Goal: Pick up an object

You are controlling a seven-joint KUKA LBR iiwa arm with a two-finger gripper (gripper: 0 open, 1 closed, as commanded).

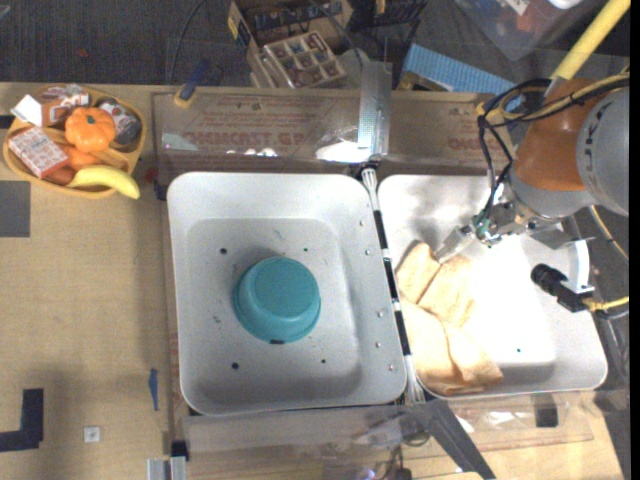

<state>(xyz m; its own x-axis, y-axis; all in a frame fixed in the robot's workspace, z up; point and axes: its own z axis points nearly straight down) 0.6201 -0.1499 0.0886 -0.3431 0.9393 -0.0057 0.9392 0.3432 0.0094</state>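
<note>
The wooden bench (80,318) fills the lower left of the frame and carries two shallow white bins side by side. The left bin (200,208), mid-frame, holds a teal bowl (279,299) turned upside down near its centre, apart from every wall. The right bin (570,358) holds a tan cloth (445,318), crumpled along its left side from mid-height down to the lower wall.

The grey arm (610,158) with its orange band (550,153) comes in at the upper right, black cables looping over it. Its gripper (462,240) hangs over the upper part of the right bin, just beside the top edge of the cloth; whether its fingers are open or closed cannot be told, and nothing is seen between them.

Behind the bins a clear plastic sheet (260,133) bears reddish print, mirrored and too faint to read. At the upper left, a yellow dish (30,158) holds an orange pumpkin (90,128), a banana (105,180) and small printed cartons (38,150) whose labels are too small to make out.
</note>
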